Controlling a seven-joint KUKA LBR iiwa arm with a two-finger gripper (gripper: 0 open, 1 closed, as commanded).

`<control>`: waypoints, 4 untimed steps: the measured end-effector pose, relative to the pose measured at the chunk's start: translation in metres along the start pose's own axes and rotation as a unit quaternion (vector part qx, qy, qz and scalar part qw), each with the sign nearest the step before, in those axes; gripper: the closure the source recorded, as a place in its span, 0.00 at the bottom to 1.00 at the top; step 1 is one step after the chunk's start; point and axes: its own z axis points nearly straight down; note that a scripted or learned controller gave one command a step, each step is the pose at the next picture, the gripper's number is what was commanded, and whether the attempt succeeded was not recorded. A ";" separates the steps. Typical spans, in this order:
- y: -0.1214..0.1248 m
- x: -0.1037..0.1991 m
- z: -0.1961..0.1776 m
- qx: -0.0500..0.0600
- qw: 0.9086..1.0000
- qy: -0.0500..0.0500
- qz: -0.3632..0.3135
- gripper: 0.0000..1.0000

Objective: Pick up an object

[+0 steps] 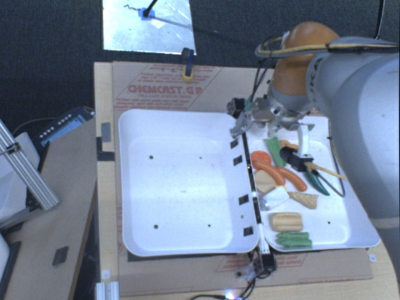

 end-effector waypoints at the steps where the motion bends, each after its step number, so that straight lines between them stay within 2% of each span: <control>1: 0.002 0.088 -0.060 -0.002 1.000 -0.006 -0.002 0.00; 2: 0.001 0.149 -0.013 0.002 1.000 -0.006 -0.002 0.00; 3: 0.002 0.145 -0.027 0.000 1.000 -0.006 0.000 1.00; 4: 0.001 0.244 0.026 0.001 1.000 -0.005 -0.003 1.00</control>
